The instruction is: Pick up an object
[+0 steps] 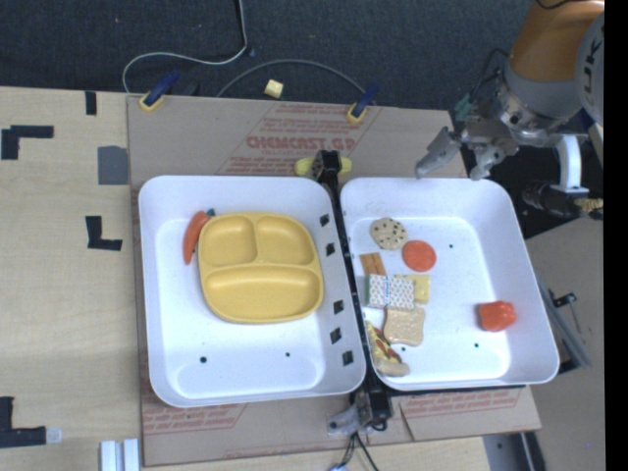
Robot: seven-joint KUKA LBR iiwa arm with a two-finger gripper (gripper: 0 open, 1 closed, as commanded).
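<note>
One fixed camera is mounted above the surface (59,263) and looks down at a slant, far enough back to take in both white bins whole. The left bin (167,361) and the right bin (520,292) lie side by side across the middle of the view, their shared edge running near the centre line. The far edge of the surface meets a dark floor along the top. The arm (549,37) enters at the upper right corner.
</note>
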